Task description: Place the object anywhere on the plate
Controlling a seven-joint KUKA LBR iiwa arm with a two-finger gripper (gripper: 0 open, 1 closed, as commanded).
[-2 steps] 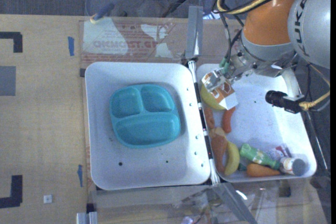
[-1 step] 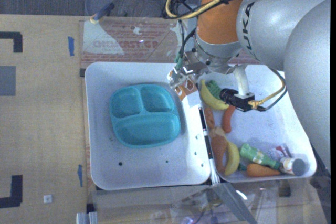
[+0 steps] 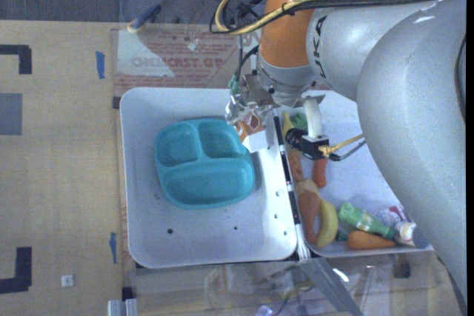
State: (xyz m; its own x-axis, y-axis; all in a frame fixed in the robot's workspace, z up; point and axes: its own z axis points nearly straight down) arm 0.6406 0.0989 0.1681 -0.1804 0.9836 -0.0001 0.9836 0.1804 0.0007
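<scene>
Plate [image 3: 204, 172] just beside end effector [image 3: 248, 118], lower-left.

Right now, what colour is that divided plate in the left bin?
Teal blue, plain; the plate shows clearly in the camera view.

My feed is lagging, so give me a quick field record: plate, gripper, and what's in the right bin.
plate: teal, three compartments, in the left bin, nothing on it
gripper: above the plate's upper right corner, near the wall between the bins
held object: cannot tell
right bin: banana, green bottle, carrot, other small items
</scene>
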